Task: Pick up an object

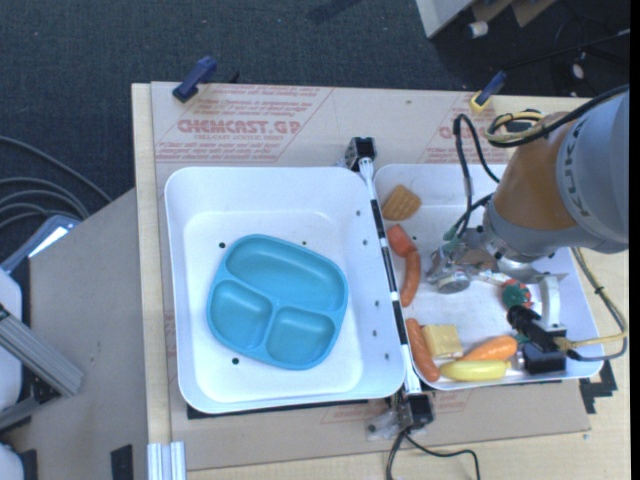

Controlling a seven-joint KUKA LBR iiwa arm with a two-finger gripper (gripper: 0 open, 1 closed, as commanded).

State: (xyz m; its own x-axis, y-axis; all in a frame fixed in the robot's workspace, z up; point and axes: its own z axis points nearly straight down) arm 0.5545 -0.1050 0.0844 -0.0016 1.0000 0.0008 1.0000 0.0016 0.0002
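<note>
My gripper [450, 272] hangs low over the middle of the right bin [436, 181], its metal tip just right of an orange-red sausage-shaped piece [407, 260] by the bin's left wall. A tan wedge [401, 203] lies at the bin's back left. Along the front lie another orange-red piece [421, 350], a pale yellow square block [443, 340], a yellow banana [476, 370] and an orange carrot [491, 349]. A small green and red item [516, 293] sits right of the gripper. I see nothing lifted off the bin floor.
The left bin [190, 268] holds a blue divided plate [277, 300]. A black divider rail [383, 258] runs between the bins. The grey and orange arm [560, 183] covers the right bin's back right part.
</note>
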